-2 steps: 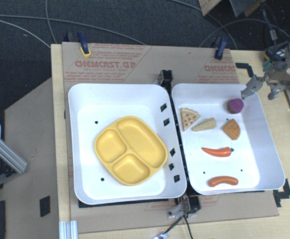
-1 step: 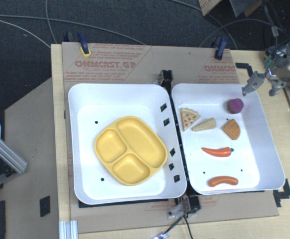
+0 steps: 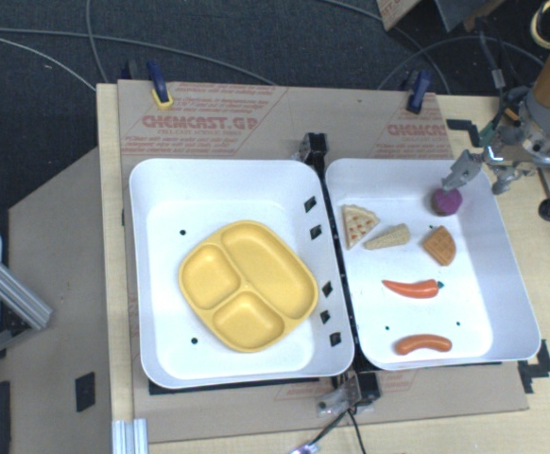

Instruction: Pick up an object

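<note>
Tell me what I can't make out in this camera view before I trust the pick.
- Hand: small and blurred over the right bin's far corner; whether it is open or shut cannot be told.
- Purple object: sits right by the hand; contact or a gap cannot be judged from this angle.
- Arm: cut off by the right edge.

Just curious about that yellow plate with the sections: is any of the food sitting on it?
No, the yellow divided plate lies bare in the left bin; the food pieces lie in the right bin.
</note>
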Controlling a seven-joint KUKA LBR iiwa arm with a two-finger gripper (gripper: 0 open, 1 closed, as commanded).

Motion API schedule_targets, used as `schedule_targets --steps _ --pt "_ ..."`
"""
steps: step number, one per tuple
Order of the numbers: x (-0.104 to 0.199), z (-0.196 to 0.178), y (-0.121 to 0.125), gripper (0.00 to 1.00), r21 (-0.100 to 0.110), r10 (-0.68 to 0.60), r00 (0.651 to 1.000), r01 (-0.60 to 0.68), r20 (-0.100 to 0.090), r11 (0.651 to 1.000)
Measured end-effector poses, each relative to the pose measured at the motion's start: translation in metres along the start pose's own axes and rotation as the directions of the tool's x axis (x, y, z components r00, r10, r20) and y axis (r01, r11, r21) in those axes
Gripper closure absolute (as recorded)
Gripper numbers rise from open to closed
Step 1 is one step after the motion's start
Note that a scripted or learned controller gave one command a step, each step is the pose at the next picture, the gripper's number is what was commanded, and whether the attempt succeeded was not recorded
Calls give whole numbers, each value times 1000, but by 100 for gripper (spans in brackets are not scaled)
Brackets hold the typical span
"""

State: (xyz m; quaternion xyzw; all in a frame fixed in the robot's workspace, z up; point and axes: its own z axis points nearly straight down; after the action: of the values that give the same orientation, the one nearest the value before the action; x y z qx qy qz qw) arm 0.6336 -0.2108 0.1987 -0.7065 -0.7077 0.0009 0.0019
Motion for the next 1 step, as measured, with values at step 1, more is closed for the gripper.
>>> schedule_targets --steps 1 --pt "-2 45 -7 0 2 2 1000 -2 0 1000"
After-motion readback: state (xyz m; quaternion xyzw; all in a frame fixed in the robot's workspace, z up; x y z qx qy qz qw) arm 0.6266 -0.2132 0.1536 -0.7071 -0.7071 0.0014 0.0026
